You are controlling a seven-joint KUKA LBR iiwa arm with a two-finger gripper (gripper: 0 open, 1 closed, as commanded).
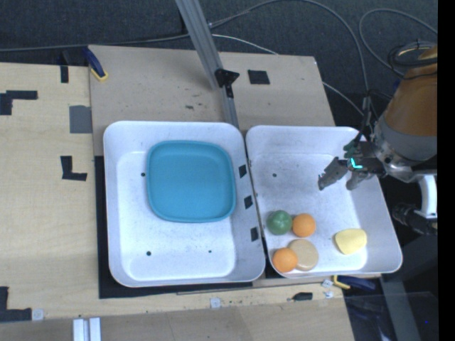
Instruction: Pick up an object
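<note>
The claw (341, 176) hung open and empty over the right bin (298, 144), well above the small objects clustered at its near end. The yellow piece (350, 241) lay apart from the rest — probably light, rounded and somewhat slippery, best pinched across its middle.

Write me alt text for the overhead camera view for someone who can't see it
A grey and orange robot arm's open end effector hovers over the right white bin, holding nothing. Near that bin's front lie a green ball, two orange balls, a beige disc and a yellow piece. The left white bin holds a blue square plate.
</note>
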